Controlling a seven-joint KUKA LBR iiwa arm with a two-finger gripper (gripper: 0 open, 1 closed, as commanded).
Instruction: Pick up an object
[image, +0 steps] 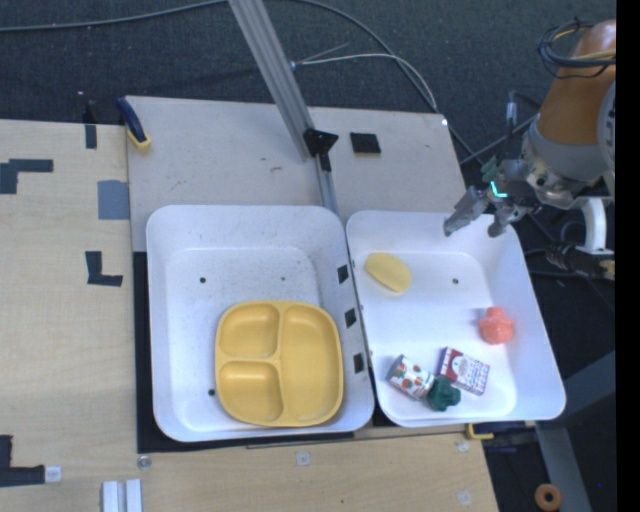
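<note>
The arm (575, 110) reaches in from the right, and its hand (478, 218) hovers over the upper right corner of the right bin (530, 300), its two fingers (459, 220) spread apart with nothing between them. In that bin lie five small things: a pale yellow oval piece (388, 272) near the upper left, well apart from the hand; a pink-orange lump (496, 326) close to the right wall; and, toward the front edge, a red-and-white carton (464, 370) just beside a smaller red-and-white packet (408, 377), with a dark green object (444, 396) touching or nearly touching both. Printing covers the carton and the packet, but it is too small and blurred to read, so any brand cannot be told. The left bin (175, 250) holds a yellow divided plate (279, 362) with three compartments, sitting toward its front. Behind the bins, on the tabletop (220, 150), a slanted metal rail (275, 70) runs down to a black clamp (320, 142).
</note>
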